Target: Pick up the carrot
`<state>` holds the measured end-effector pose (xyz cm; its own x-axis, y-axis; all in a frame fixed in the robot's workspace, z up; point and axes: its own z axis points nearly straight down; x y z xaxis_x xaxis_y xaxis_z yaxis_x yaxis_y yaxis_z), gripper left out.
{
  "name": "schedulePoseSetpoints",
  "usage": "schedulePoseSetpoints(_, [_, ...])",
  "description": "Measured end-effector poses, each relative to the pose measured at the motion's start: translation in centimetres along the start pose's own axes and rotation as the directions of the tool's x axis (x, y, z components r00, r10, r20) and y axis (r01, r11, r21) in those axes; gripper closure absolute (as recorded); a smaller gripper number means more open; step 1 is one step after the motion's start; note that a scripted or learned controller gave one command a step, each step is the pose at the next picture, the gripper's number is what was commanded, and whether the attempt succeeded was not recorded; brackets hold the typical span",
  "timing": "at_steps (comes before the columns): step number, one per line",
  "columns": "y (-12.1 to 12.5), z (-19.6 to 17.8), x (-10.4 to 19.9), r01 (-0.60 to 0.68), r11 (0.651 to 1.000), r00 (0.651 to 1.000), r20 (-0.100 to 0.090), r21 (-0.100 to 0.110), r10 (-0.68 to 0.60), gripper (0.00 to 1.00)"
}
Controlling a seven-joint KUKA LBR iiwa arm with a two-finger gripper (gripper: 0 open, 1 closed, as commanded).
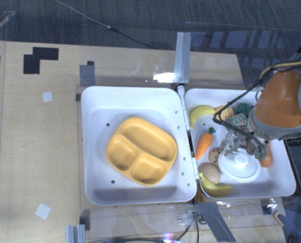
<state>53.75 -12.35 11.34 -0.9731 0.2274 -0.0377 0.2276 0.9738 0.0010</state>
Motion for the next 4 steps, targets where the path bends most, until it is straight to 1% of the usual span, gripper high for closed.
schedulePoseSetpoints(1, [9.1, -7.5, 1.9, -0.17, 0.985, 0.985, -0.026, 0.0, 0.17, 1.0])
schedulePoseSetpoints(2, [8.8, -7.4, 1.9, -0.175, 0.985, 0.984, -0.028, 0.004, 0.175, 0.0])
schedulePoseSetpoints(3, [8.9, -7.2, -0.9, -0.094, 0.996, 0.995, -0.029, 0.002, 0.094, 0.0])
schedulePoseSetpoints(4, [8.1, -7.4, 6.7, -0.26, 0.965, 0.965, -0.031, 0.008, 0.261, 0.0])
